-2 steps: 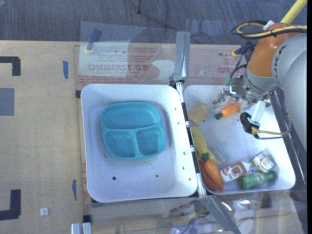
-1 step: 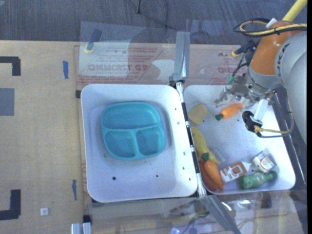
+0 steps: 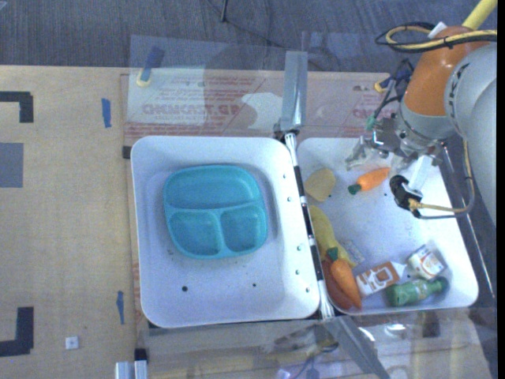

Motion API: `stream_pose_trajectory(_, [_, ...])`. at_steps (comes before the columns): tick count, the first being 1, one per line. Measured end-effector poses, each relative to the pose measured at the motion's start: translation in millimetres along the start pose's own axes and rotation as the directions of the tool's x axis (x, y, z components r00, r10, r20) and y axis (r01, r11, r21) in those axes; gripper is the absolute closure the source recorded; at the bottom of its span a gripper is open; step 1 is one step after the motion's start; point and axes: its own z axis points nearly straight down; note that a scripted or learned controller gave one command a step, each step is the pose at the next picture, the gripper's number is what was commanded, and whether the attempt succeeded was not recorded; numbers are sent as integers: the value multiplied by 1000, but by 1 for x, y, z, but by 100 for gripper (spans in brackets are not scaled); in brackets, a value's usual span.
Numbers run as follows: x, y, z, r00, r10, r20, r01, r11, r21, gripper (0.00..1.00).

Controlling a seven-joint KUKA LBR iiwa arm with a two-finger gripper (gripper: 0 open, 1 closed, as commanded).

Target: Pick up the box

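Tan bench (image 3: pixel 63 235) was seen carrying two white bins | box (image 3: pixel 377 277) lay in right bin (image 3: pixel 465 287), well below claw (image 3: pixel 377 150) | claw opening could not be told

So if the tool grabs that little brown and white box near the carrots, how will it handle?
The box looks like a small carton, so probably light and fairly stiff. It lies flat, so unlikely to roll. It is crowded by a carrot and green bottle, which may get nudged.

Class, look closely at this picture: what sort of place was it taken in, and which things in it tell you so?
Most likely a robotics lab or test bench. A grey and orange robot arm reaches over two white bins, toy food such as a small carrot lies in the right bin, and blue tape marks sit on the bench.
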Motion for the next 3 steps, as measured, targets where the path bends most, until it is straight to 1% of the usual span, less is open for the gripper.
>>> stream_pose_trajectory(1, [-31,-59,20,994,109,-1,-109,994,4,0])
stream_pose_trajectory(2, [-25,5,26,987,158,3,-158,987,6,0])
stream_pose_trajectory(3, [-23,7,14,988,153,4,-153,988,-1,100])
